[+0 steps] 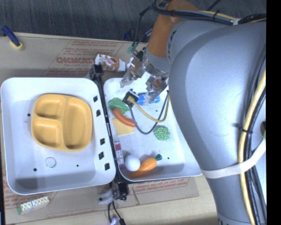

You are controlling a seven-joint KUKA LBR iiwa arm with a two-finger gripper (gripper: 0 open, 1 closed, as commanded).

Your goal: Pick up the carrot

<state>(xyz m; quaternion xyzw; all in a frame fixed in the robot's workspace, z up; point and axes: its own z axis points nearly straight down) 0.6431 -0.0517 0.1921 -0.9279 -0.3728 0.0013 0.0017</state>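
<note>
I have the pincer (144, 81) hanging over the far end of the right bin (178, 146), its two fingers spread apart with nothing between them. The carrot (144, 165) I'm after lies at the opposite end of that same bin, against the near wall, just beside a white egg (132, 162) that touches its blunt end. So from the pincer the target is well apart, toward the near edge of the bin and roughly straight down the view.

Its long axis runs almost across the bin, tilted slightly, with the green top (158, 157) pointing right and up.

Between pincer and carrot I see a second orange piece with a green leaf (122, 115) on a yellow slice (123, 127), which could be mistaken for the target, and a green cluster of grapes (161, 133).

I judge the fingers must close across the carrot's short width.
</note>
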